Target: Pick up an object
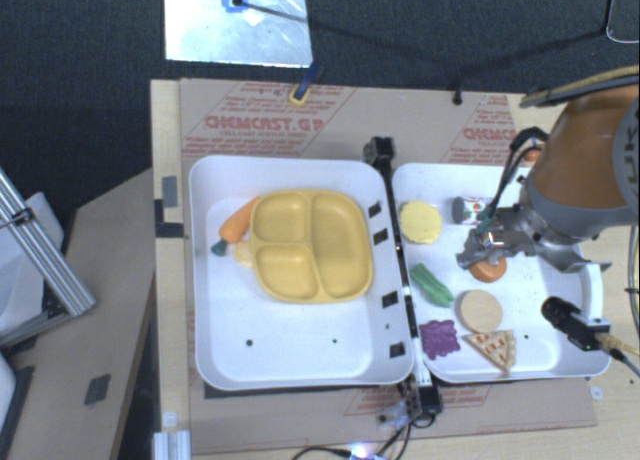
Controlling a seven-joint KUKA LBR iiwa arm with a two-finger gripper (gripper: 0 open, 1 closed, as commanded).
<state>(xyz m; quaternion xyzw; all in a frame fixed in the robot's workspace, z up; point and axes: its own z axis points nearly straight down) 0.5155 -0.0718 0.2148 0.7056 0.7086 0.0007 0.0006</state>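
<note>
Gripper (487,244) over small orange round thing (489,270), perhaps touching

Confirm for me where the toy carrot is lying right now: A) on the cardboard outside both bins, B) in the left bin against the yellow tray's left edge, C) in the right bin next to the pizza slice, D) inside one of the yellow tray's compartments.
B: the carrot lies on the left bin floor, touching the left edge of the yellow tray, not in any compartment.

Robotics lab: bench (300,113), white bins (300,363)
</note>
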